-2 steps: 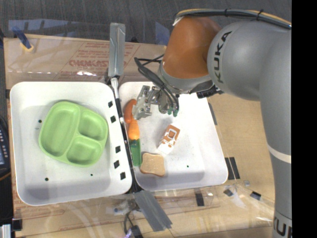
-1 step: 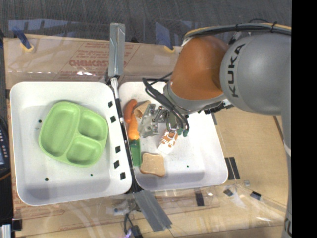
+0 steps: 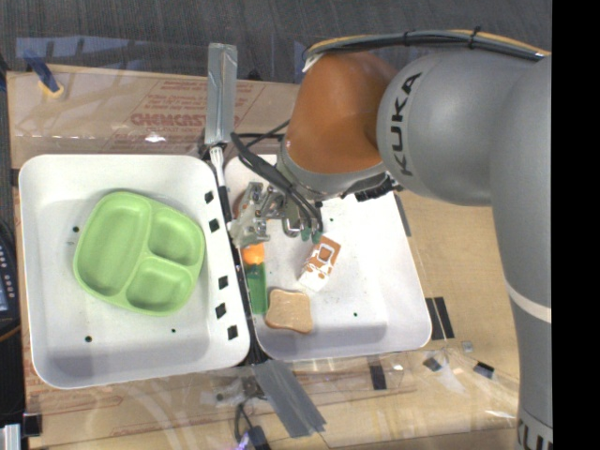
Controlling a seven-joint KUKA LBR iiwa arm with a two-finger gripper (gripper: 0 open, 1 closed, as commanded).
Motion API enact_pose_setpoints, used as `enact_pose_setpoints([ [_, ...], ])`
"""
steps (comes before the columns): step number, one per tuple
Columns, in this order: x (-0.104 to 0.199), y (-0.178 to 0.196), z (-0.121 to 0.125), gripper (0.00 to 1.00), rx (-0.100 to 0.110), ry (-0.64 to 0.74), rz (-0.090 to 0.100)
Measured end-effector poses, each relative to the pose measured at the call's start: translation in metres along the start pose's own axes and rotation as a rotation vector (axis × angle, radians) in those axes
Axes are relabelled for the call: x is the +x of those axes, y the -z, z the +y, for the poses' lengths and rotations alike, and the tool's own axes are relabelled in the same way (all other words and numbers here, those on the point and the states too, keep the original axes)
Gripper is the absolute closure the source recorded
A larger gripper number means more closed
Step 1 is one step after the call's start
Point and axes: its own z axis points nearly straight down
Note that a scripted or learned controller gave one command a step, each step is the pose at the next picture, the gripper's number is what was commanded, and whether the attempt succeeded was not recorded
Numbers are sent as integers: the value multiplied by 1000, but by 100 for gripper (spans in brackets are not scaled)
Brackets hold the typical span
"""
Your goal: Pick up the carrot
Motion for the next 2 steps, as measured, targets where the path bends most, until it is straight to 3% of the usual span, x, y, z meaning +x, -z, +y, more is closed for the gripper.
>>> enact_pose_setpoints([
  [1,53,0,-51,0,0,131,3],
  [2,0,2,5,0,0,-24,0],
])
